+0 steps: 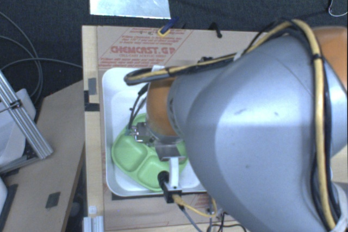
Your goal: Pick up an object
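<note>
Arm (261, 133) hangs low over the white bin (117, 95), above the green tray (128, 155), lining up; end effector's grip: can't tell.

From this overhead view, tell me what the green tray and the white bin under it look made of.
The green tray looks like moulded plastic: even pale green, soft sheen, rounded compartment dividers. The white bin also seems plastic or coated sheet, smooth and matte-white with a rounded rim, though the look leaves that open. The arm covers much of both.
</note>
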Controlling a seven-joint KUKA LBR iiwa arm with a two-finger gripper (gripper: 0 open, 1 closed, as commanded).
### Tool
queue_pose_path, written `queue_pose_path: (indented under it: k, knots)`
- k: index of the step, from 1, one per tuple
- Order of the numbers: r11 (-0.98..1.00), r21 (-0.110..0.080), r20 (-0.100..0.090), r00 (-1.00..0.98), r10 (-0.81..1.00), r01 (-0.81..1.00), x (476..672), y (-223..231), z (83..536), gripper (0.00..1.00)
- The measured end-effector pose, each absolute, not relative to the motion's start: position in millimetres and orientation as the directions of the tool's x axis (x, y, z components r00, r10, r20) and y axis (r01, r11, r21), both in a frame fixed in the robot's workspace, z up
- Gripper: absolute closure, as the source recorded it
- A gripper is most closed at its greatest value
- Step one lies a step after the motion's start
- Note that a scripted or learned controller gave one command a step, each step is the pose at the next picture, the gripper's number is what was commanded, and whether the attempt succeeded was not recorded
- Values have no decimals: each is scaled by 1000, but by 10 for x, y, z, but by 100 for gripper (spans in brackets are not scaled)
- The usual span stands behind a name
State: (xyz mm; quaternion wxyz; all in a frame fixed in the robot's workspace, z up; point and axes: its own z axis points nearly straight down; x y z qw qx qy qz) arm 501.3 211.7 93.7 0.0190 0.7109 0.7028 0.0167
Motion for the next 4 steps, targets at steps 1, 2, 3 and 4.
queue_pose_path:
  k: [1, 2, 3, 4]
  knots:
    - [-1, 10, 4, 1, 1000, 1000, 5211, 1849, 887, 100]
    - [2, 4, 11, -2, 1000, 1000, 5381, 1298, 883, 100]
    - [2, 20, -1, -2, 1000, 1000, 6409, 946, 1923, 100]
    - [7, 0, 2, -7, 1000, 1000, 5865, 1270, 2003, 100]
